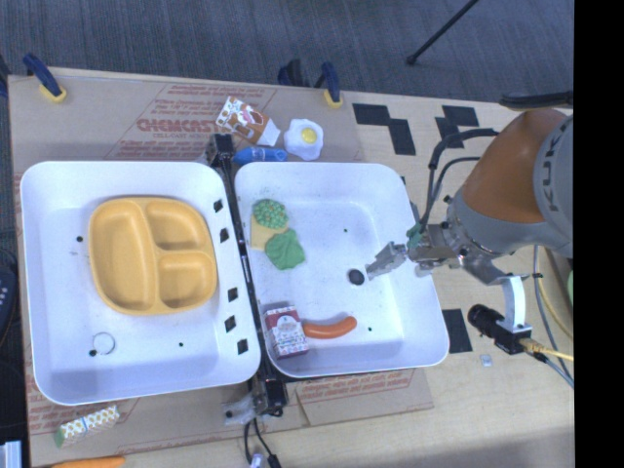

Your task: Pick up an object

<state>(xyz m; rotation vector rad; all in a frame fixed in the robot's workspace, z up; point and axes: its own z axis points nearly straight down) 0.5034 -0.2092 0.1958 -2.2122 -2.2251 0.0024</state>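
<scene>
The right bin holds several toy foods. A green broccoli piece lies on a yellow slice, with a green leaf just below them. A red carton and an orange sausage lie by the near wall. A small dark round thing sits on the bin floor. My gripper reaches in over the right bin's right side, just right of and above that dark thing. It holds nothing that I can make out.
The left bin carries a yellow divided plate. Behind the bins on the cardboard lie a fried-egg toy, a blue item and a snack packet. A candy wrapper lies at the front left.
</scene>
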